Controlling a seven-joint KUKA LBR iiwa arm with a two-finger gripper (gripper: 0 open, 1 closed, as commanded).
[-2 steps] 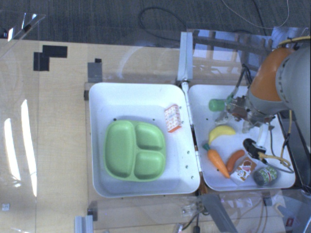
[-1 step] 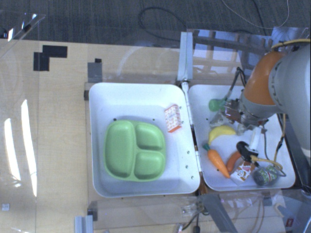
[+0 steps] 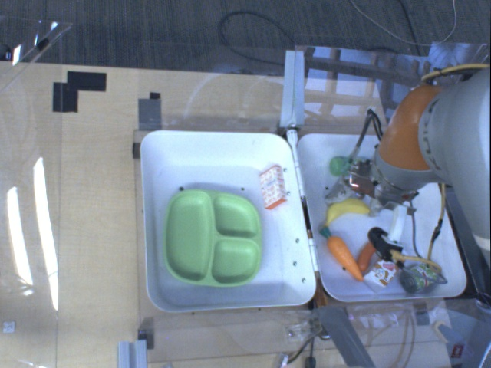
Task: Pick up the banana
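Yellow banana [image 3: 347, 208] lies in the right bin [image 3: 310, 205], near its left wall, just above the orange carrot [image 3: 345, 257]. I see my gripper [image 3: 359, 184] hanging just above the banana's upper end, but I cannot tell how the jaws stand. On the left bin [image 3: 192, 148] rests a green divided plate [image 3: 214, 237].

No lettering is sharp enough to read.

Two white bins [image 3: 303, 156]; one green tray [image 3: 213, 236]; one banana [image 3: 347, 208]; one carrot [image 3: 345, 257]; one small carton [image 3: 271, 186].
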